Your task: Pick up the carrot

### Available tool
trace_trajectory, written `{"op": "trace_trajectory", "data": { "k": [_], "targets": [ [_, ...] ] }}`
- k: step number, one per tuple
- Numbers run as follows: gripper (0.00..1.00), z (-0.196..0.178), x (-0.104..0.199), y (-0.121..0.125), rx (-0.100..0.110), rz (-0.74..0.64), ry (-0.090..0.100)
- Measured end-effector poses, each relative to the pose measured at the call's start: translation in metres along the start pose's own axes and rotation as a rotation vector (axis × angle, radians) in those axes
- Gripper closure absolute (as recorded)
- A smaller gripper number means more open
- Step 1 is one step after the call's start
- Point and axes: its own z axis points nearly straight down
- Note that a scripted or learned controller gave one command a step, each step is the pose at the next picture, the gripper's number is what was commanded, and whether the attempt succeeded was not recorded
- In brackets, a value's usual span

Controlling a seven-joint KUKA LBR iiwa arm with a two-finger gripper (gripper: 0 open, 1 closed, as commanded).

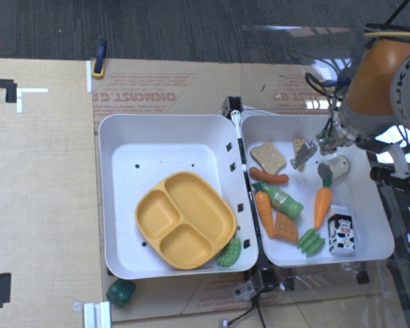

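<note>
Hovering over the right bin (376,203), end effector (305,154) is sitting near the bread slice (268,157); can't tell its opening, nothing visibly gripped. Two carrots: one (322,203) just below the end effector, another (263,210) by the waffle (285,227). Probably light, rigid, slick plastic; I'd be grabbing mid-body across the taper.

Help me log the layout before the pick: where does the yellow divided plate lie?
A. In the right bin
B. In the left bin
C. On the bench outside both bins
B: the yellow divided plate rests inside the left bin, while the carrots and other toy food lie in the right bin.
</note>
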Motion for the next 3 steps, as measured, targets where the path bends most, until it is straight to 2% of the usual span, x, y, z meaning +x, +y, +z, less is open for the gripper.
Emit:
{"op": "trace_trajectory", "data": {
  "k": [1, 2, 3],
  "targets": [
    [0.00, 0.023, -0.015, -0.088, 0.000, 0.131, 0.001],
    [0.00, 0.024, 0.046, -0.108, 0.000, 0.124, 0.001],
    [1.00, 0.014, 0.044, -0.107, -0.004, 0.132, -0.001]
  ]
}}
